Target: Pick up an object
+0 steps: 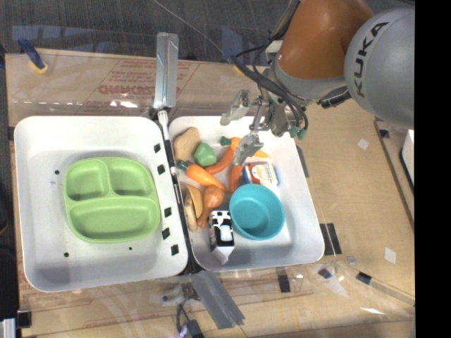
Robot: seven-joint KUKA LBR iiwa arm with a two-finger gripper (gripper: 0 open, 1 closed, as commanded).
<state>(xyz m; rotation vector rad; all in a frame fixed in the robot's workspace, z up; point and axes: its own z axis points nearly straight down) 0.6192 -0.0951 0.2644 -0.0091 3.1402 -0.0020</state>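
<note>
Toys (211,167) crowd the right bin (303,210); gripper (246,146) seemingly above them.

The arm (384,55) is a rounded grey shell bearing the black letters KUKA, with a glossy orange band (320,27) just above the wrist. Black cables loop around the orange band and run down toward the wrist. Below hangs the gripper (246,143), a cluster of bare metal parts with slim silver-grey fingers (243,150) and a small green detail at its side.
</note>
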